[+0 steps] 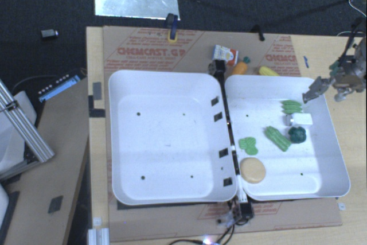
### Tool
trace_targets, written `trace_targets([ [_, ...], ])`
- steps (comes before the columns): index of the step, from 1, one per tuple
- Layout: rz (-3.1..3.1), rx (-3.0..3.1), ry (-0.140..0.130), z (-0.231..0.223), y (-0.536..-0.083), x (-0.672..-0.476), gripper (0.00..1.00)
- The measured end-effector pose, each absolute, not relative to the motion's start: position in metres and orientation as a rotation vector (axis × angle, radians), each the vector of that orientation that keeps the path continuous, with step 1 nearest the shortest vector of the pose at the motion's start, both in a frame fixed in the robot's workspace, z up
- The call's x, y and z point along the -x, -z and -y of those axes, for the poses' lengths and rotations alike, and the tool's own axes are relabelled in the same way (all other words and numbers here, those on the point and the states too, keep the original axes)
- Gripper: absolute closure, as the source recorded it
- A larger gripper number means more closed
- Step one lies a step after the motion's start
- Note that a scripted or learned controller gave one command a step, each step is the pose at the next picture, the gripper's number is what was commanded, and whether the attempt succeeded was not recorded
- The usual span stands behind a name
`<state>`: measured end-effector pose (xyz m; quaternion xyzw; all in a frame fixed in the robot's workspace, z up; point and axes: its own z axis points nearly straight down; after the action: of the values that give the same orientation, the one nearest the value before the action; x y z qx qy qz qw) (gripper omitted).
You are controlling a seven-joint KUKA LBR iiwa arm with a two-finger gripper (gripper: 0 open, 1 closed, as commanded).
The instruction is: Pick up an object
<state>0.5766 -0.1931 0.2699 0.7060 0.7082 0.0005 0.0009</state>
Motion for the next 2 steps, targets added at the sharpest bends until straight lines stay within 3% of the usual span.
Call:
trace_targets([
  [1, -2.226, -2.21, -0.005, 0.193, -0.281, -0.578, 1.0],
  [2, -2.214, -2.211, -0.008, 0.172, -0.1, -0.55, 1.0],
])
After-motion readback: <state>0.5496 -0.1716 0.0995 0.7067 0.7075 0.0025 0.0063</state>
